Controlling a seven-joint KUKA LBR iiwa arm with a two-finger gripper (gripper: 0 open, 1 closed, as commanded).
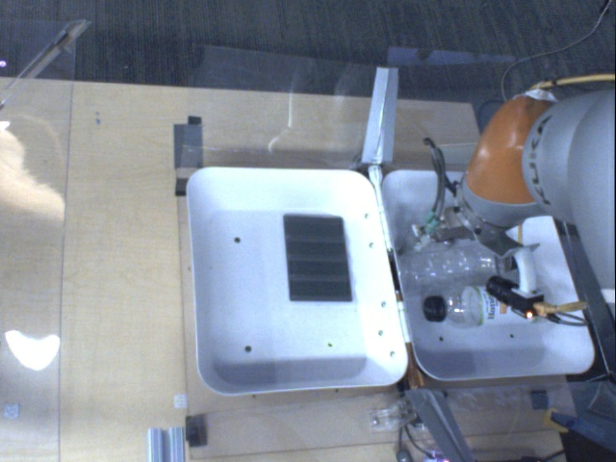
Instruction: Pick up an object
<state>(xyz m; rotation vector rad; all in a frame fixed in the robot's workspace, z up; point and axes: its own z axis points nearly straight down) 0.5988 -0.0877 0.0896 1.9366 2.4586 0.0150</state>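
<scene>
A clear plastic bottle (462, 307) with a black cap lies on its side in the right bin (568, 359), cap pointing toward the divider between the two bins and a pale label partway along its body. Just above it in the same bin sits something crumpled and transparent (438, 258), perhaps a second squashed bottle or plastic film; it is too glassy to make out properly. The bottle looks like the likeliest thing to pick.

The gripper (460, 224) hangs low over the upper part of the right bin, near the crumpled plastic and a little apart from the bottle. Whether the fingers are spread or closed I cannot tell, since the wrist and cabling cover them, and nothing is visibly held between them. The step in hand appears to be the approach, with the grasp not yet made.

The next move probably calls for centring over the round body of the bottle and closing across its narrow width, because smooth, curved plastic could roll or slip aside.

The left bin (221, 335) is a shallow white tray with rounded corners holding a flat, dark, ribbed rectangular pad (317, 257). Both bins rest on a pale wood-grain desk (106, 287).
</scene>
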